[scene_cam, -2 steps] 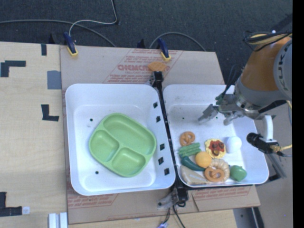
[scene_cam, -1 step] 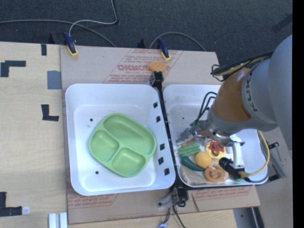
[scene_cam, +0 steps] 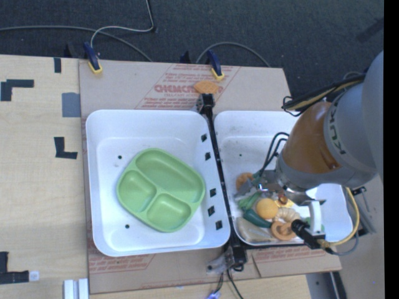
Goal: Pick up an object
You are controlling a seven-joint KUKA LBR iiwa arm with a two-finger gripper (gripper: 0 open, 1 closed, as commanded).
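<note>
Gripper (scene_cam: 272,195) down among toys (scene_cam: 268,210) in right bin (scene_cam: 249,126), grip state impossible to tell.

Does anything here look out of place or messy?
One small orange piece lies outside both bins, on the cardboard just beyond the divider. The rest sit heaped in the right bin; the green tray lies askew in the left bin.

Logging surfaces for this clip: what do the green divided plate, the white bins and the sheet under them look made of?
The green divided plate looks like moulded plastic, matte: uniform colour, soft rounded ridges. The white bins appear to be smooth plastic with a slight sheen; rounded corners suggest moulding. The sheet beneath looks like brown cardboard, dull, with red printing on it and clamped at its far edge.
</note>
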